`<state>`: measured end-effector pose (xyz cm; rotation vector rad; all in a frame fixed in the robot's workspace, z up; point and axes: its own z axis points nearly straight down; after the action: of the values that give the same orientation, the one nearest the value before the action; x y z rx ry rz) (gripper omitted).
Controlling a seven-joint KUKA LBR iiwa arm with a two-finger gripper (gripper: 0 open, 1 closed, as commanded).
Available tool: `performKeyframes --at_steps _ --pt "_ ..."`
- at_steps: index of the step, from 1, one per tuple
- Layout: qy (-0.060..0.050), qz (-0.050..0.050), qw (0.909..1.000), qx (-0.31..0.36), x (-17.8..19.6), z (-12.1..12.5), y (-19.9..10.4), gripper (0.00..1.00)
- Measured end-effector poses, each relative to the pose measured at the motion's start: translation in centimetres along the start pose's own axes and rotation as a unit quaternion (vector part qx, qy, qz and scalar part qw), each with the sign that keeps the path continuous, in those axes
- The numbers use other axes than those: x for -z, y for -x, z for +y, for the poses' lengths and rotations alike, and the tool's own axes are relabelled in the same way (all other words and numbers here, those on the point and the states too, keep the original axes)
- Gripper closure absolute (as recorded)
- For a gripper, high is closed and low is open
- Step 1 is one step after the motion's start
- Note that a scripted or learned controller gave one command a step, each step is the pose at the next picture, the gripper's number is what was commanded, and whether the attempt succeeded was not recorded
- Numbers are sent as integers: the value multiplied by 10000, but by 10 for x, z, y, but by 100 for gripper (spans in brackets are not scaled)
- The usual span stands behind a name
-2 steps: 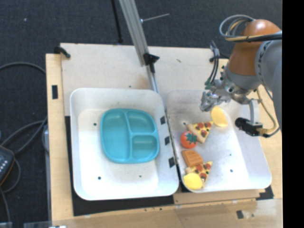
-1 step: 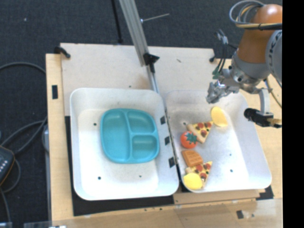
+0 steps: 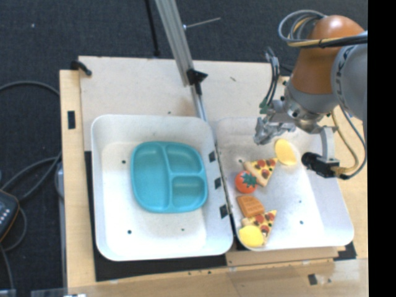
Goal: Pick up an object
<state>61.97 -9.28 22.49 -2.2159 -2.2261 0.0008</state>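
Observation:
In the right bin (image 3: 322, 218) lie several toy foods: a yellow oval piece (image 3: 286, 152), a pizza slice (image 3: 262, 169), a red tomato (image 3: 245, 182), an orange cracker-like block (image 3: 250, 205), a second pizza slice (image 3: 267, 220) and a yellow lemon (image 3: 250, 235) at the front wall. My gripper (image 3: 265, 132) hangs over the back of this bin, just left of and above the yellow oval piece. Nothing shows between its fingers.
The left bin (image 3: 111, 228) holds a teal divided plate (image 3: 169, 176). A slanted metal pole (image 3: 179, 42) rises behind the bins. A black cable connector (image 3: 318, 164) hangs by the arm over the right bin's right side.

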Motion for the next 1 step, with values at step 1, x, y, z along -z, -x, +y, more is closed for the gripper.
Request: performKeyframes --at_steps 1 --pt "7 7 10000 13 -2 -9 -57 100"
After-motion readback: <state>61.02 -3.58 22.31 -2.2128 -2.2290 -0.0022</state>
